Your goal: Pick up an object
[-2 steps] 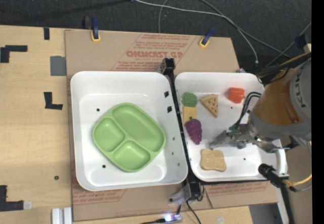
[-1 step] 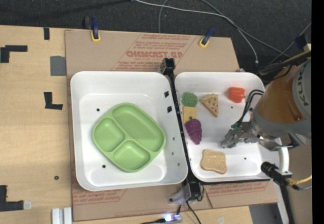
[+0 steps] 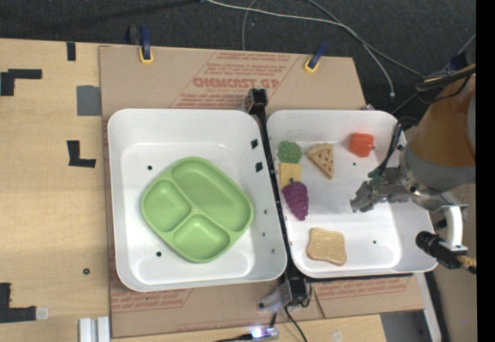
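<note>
Hand (image 3: 366, 200) hovers low over the right bin (image 3: 387, 251), its opening unclear, nothing visibly held.

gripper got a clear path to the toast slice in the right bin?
Probably yes. The gripper hangs over the right bin, just up and right of the toast slice, which lies alone on the bin floor with nothing between them.

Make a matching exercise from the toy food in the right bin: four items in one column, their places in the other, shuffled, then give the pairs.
Items:
1. toast slice
2. red piece
3. purple grapes
4. pizza wedge

Places:
A. by the divider, below the yellow piece
B. near the bin's front edge
C. between the broccoli and the red piece
D. toward the far right corner

Pairs: 1-B, 2-D, 3-A, 4-C
</note>
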{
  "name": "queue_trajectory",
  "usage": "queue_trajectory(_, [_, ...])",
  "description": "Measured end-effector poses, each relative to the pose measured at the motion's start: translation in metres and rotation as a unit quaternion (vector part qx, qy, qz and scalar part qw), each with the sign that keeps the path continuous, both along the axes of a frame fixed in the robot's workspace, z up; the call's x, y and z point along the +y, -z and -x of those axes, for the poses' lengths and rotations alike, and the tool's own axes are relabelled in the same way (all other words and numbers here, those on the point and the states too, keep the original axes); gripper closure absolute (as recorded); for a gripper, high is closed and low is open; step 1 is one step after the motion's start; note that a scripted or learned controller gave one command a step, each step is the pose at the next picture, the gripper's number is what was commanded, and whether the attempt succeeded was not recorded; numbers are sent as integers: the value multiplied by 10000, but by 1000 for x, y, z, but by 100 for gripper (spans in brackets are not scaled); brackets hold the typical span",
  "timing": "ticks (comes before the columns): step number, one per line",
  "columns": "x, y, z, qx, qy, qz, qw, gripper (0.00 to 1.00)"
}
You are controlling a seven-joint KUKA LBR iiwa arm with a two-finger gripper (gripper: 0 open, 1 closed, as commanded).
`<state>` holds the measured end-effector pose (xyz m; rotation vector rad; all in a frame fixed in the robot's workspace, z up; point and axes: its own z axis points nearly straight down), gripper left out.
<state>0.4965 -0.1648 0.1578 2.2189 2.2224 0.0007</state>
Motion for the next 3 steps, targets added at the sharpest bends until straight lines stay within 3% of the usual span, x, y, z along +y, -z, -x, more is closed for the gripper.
queue_trajectory(1, [0,-53,-1,-13,0,5,10000,100])
queue_trajectory(3, [113,-53,-16,18,-23,-8,10000,100])
